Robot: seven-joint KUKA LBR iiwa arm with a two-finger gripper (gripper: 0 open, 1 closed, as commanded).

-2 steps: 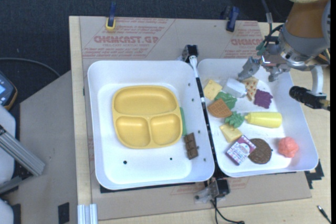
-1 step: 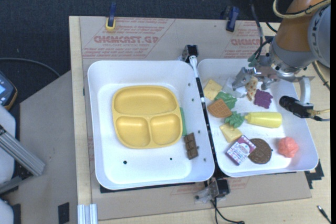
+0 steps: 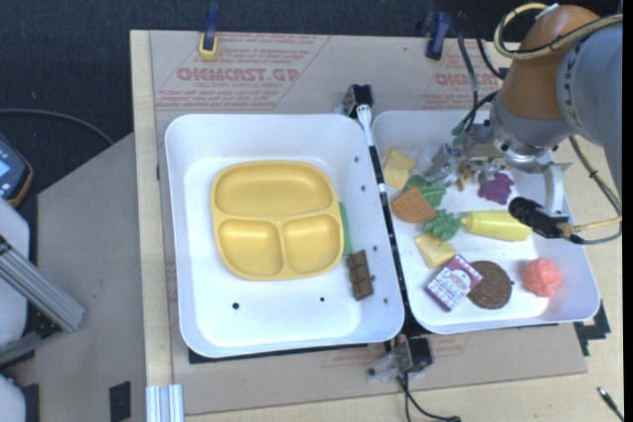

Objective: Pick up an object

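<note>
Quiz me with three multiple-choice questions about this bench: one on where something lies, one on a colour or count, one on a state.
1. Where does the brown chocolate bar lie?
A. In the left bin, beside the yellow plate
B. On the plate
C. In the right bin

2. How many compartments has the plate?
A. Two
B. Three
C. Five

3. Where is the gripper now?
A. Over the plate
B. Outside both bins
C. Low over the toy food at the back of the right bin

Answers:
1. A, the bar rests on the white floor by the plate's right edge.
2. B, one wide section on top and two smaller ones below.
3. C, the arm comes in from the right and ends above the green and purple pieces.
</note>
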